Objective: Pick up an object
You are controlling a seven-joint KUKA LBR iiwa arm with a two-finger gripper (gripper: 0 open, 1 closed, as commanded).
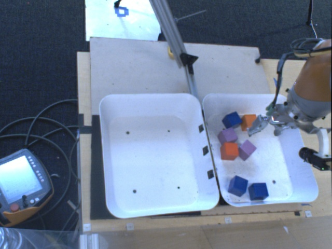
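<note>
The right bin (301, 188) holds several small cubes. A blue cube (231, 120) and an orange cube (248, 121) lie at the back, with a purple cube (227, 136), an orange cube (229, 151) and another purple cube (247, 149) below them. Two blue cubes (238, 185) (258, 191) rest near the front wall. My gripper (261, 124) hangs over the right bin, just right of the back orange cube, its metal fingers (257, 126) pointing left and slightly spread, with nothing between them.
The left bin (106, 139) stands beside the right one. A slanted metal pole (168, 22) crosses the back board. Cables and a handheld pendant (21, 183) lie on the floor at the left.
</note>
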